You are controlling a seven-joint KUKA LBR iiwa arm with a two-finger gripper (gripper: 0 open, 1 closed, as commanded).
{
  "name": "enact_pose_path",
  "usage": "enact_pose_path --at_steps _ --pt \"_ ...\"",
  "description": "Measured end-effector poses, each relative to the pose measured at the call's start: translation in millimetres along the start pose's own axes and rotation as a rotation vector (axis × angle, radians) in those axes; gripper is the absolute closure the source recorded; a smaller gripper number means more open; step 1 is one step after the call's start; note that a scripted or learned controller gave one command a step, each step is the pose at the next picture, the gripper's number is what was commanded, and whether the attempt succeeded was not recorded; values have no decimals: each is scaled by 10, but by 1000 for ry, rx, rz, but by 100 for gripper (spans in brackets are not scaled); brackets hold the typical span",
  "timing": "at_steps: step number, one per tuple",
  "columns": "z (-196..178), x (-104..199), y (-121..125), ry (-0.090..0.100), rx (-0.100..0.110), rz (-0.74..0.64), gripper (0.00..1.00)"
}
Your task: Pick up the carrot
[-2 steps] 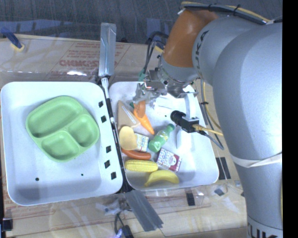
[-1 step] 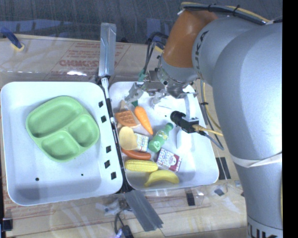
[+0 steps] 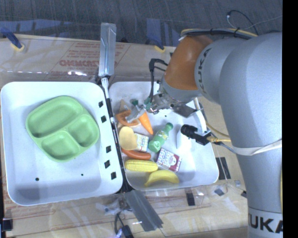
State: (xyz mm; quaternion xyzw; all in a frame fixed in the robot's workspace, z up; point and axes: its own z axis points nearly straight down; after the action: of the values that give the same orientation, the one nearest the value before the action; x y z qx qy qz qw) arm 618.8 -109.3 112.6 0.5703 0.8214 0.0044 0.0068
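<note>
The arm [image 3: 238,78] enters from the right and bends down over the right bin [image 3: 208,170], its orange band directly above the wrist. The gripper [image 3: 139,110] sits low at the upper left part of that bin, just beside the carrot [image 3: 146,123]. Whether the jaws are wide, narrow or closed on anything cannot be told, as the fingertips merge with the clutter beneath them. The carrot lies tilted in the upper left part of the right bin, thick end toward the gripper and tip pointing down toward the bin's centre. Just to its right lies a green bottle [image 3: 160,138]. Below the carrot are a pale yellow item [image 3: 127,138], a red sausage-like piece [image 3: 137,155], a corn cob [image 3: 140,166], a banana [image 3: 161,178] and a small red carton [image 3: 169,159]. An orange curved piece [image 3: 122,118] lies left of the carrot near the bin wall. The left bin [image 3: 20,182] holds a green divided plate [image 3: 35,128], well apart from the gripper.
</note>
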Motion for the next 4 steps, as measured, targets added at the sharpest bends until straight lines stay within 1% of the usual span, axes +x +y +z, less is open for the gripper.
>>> enact_pose_path --at_steps 1,2,3,4 --pt "0 -1 -1 0 0 0 0" --pt "75 -53 -35 6 -2 78 0" --pt "84 -194 232 -2 -2 -113 0" --pt "-36 -186 258 -4 -7 -118 100"
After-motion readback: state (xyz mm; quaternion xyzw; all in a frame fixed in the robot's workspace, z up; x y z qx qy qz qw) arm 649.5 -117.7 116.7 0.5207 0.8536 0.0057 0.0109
